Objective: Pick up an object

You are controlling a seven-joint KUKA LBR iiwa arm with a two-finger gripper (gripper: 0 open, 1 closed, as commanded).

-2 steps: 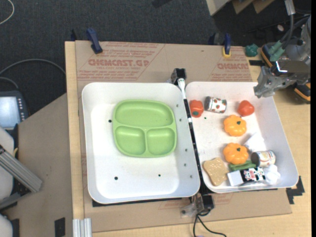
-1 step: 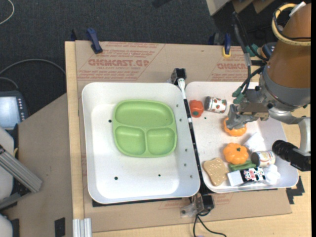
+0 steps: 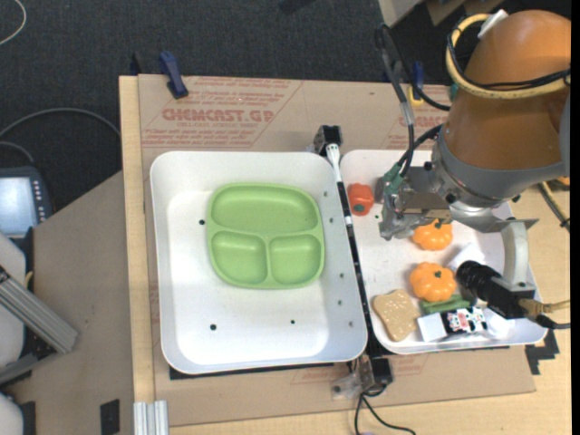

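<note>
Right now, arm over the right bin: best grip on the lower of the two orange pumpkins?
Take the lower pumpkin across the widest part of its body, coming straight down from above. It is squat and rounded, so a side approach would likely slip off. Closing left-to-right in the view looks safest: the toast slice and a green piece crowd its lower side.

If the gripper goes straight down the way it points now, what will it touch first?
The gripper would probably meet the bare floor of the right bin, between the small orange-red object and the upper pumpkin. The pumpkin is close, so it might be brushed; depth is unclear.
</note>
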